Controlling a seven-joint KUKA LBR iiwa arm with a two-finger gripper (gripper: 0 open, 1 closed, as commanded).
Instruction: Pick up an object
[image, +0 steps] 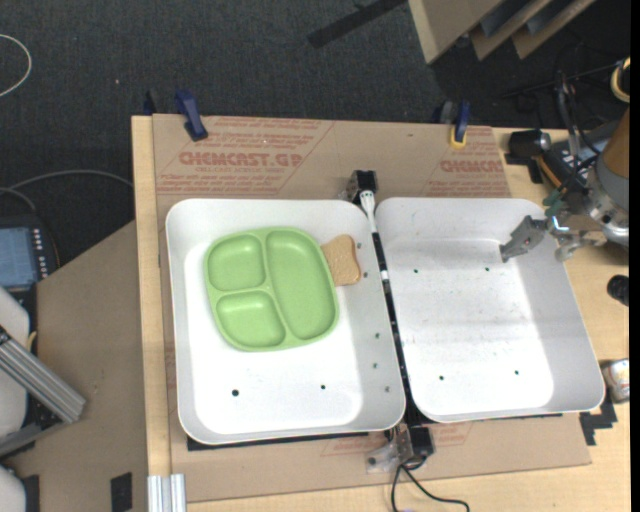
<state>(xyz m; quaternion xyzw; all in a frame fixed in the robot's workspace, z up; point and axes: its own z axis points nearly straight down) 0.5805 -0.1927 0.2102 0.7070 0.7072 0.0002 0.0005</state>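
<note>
Lying lengthwise up-down, cracker (343, 259) (touching plate (270, 288) rt edge).

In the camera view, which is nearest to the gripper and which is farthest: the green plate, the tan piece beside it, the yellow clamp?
From the gripper, over the right bin's far right corner:
1. Yellow clamp, on the board's far edge.
2. Tan piece, in the left bin, touching the plate's right rim.
3. Green plate, further left in that bin.
</note>
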